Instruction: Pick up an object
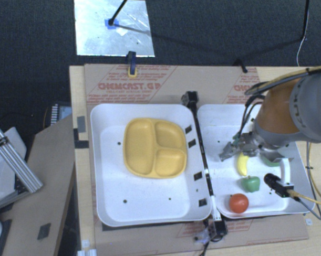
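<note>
Camera view: pincer [230, 150] low in right bin [218, 123] beside banana [242, 164]; its grip I cannot tell.

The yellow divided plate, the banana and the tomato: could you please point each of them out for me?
yellow divided plate [153, 147]: camera view, on the ridge where its compartments meet.
banana [242, 165]: camera view, on the middle of its curved body.
tomato [238, 203]: camera view, on the centre of its red top.
</note>
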Tool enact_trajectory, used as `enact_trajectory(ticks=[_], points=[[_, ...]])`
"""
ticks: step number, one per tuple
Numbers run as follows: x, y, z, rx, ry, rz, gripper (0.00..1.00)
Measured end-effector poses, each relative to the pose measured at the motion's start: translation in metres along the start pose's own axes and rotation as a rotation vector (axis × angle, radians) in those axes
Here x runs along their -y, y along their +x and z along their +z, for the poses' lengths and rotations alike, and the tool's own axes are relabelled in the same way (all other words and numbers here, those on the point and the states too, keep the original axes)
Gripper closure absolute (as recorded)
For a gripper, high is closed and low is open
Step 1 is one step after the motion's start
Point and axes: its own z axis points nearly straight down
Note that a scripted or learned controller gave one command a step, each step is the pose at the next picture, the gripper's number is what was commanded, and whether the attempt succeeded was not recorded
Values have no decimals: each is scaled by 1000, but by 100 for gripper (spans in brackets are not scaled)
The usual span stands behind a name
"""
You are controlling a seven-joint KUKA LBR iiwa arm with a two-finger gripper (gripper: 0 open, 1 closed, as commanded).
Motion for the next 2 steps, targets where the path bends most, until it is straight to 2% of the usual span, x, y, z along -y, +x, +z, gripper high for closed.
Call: enact_trajectory(ticks=[1, 2], points=[[-3, -1, -14, 3, -9, 1, 100], [-7, -11, -74, -6, 9, 1, 100]])
